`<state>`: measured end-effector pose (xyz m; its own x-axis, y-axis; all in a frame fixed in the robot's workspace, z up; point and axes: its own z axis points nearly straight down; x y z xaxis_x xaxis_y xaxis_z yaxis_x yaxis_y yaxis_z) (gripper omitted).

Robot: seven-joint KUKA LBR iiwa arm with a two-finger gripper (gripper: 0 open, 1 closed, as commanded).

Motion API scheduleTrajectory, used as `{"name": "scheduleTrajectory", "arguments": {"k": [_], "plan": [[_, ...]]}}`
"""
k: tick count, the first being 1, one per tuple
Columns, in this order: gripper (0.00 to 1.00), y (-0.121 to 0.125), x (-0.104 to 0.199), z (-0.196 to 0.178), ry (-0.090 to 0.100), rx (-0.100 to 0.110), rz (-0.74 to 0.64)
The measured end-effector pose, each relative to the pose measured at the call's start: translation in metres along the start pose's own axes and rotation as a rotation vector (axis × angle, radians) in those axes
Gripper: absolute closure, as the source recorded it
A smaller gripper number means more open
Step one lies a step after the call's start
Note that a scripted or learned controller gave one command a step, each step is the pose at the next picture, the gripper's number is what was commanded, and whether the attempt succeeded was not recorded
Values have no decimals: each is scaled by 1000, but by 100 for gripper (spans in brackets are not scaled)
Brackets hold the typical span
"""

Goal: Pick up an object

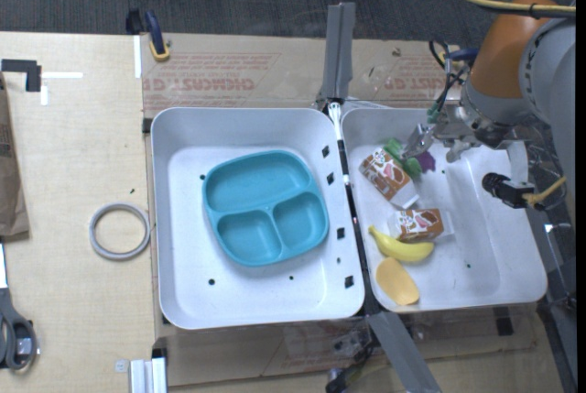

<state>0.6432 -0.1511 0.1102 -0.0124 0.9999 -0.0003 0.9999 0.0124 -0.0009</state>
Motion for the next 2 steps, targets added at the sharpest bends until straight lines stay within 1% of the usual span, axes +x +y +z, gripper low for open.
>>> {"name": "scheduleTrajectory", "arguments": {"k": [1,2], "plan": [[0,0,0,0,-1,0,0],[0,17,46,17,-1,-4,-104]]}}
